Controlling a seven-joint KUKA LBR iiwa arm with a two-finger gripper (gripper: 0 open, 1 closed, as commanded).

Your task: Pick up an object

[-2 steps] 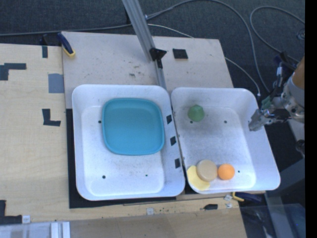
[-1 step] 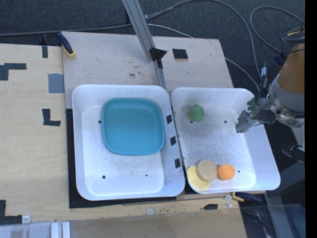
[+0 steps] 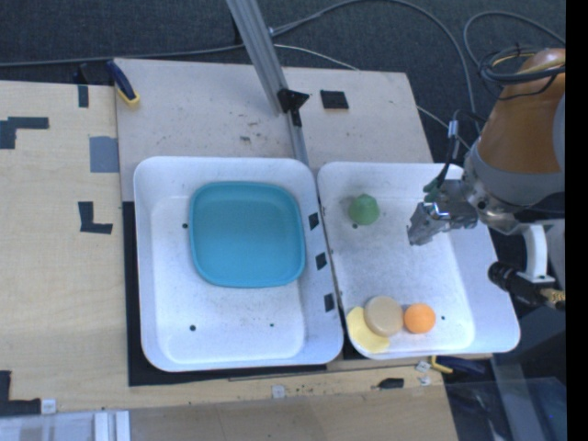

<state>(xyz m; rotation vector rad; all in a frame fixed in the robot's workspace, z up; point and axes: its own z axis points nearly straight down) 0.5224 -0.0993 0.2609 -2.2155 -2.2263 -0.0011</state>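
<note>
The gripper (image 3: 424, 229) hung over the right bin (image 3: 478, 274); whether it was open or closed could not be told. A green ball (image 3: 364, 209) lay nearby; an orange ball (image 3: 419, 319) and tan disc (image 3: 383, 316) lay at the bin's front. The left bin (image 3: 165, 265) held a blue plate (image 3: 246, 233).

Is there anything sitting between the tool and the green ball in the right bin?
Nothing visible. The tool hangs over the right bin, and the green ball lies to its left across bare bin floor. The orange ball sits well off that line.

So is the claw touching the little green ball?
Apart. The camera view shows bare white bin floor between the claw and the small round green ball.
</note>
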